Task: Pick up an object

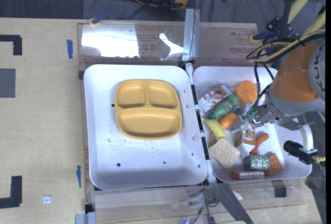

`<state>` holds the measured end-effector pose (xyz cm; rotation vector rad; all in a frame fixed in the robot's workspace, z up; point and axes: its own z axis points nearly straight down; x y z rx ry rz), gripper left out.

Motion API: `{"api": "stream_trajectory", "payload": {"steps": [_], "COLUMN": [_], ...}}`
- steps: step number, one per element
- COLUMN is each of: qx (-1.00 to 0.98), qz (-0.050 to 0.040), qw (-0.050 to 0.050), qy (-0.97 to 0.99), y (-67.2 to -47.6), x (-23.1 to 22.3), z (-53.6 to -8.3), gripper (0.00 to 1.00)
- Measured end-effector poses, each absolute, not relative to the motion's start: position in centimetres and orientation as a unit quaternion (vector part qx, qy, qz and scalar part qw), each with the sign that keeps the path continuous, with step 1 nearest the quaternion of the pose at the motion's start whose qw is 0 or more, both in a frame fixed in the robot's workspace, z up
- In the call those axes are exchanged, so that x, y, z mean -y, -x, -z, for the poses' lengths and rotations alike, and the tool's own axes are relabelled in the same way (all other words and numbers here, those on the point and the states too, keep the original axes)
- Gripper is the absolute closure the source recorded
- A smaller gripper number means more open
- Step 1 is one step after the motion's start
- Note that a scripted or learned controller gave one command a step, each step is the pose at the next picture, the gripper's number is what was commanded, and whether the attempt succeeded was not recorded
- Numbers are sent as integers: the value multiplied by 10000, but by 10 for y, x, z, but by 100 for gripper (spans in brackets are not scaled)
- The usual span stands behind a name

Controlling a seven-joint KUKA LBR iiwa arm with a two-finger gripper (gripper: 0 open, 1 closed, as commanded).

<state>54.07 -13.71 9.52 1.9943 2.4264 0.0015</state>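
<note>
The right bin [292,170] holds a jumble of small objects. An orange ball [247,90] lies at the back, with a green bottle [225,108] and a snack packet [214,95] to its left. A yellow banana [214,128] and a tan, bread-like block [224,152] sit by the bin's left wall. A green can [257,162] and a red marker [247,175] lie at the front. My gripper [254,117] is low in the middle of this bin, just right of the bottle and above a small carton [248,136].
A yellow divided plate [148,108] lies in the left bin [98,130]. An orange-red, carrot-like piece [261,139] lies beside the carton. The arm's orange band [295,80] overhangs the right bin's far right side. A metal divider [189,36] stands behind the bins.
</note>
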Motion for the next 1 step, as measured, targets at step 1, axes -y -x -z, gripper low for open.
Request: {"api": "stream_trajectory", "payload": {"steps": [1], "qx": [-7714], "qz": [14], "qw": [-16], "qy": [-6363], "y": [-599], "x": [71], "z": [-194], "gripper": [100]}}
